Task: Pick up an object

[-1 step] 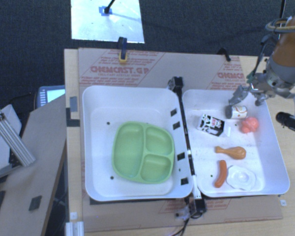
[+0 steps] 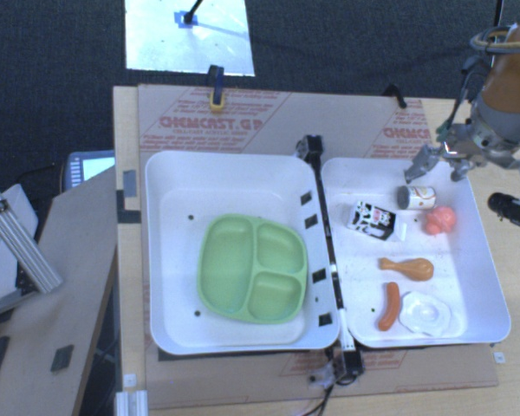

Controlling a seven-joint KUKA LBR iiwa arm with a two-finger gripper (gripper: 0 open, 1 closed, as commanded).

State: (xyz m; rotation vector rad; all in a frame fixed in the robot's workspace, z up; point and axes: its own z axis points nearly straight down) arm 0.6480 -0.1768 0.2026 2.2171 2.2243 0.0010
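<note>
In the left white bin (image 2: 169,180) on the desk lies a pale green plastic plate with three compartments (image 2: 252,269). In the right white bin (image 2: 485,258) sit a small black-and-white carton (image 2: 372,220), an orange sausage-shaped toy (image 2: 389,306), a tan drumstick-shaped toy (image 2: 409,269), a white fried-egg toy (image 2: 425,314), a small grey-and-cream can on its side (image 2: 416,198) and a pink lumpy toy (image 2: 440,221). The tool (image 2: 438,166) hangs over the bin's far right corner, just above the can, its two fingers spread apart and holding nothing.
</note>
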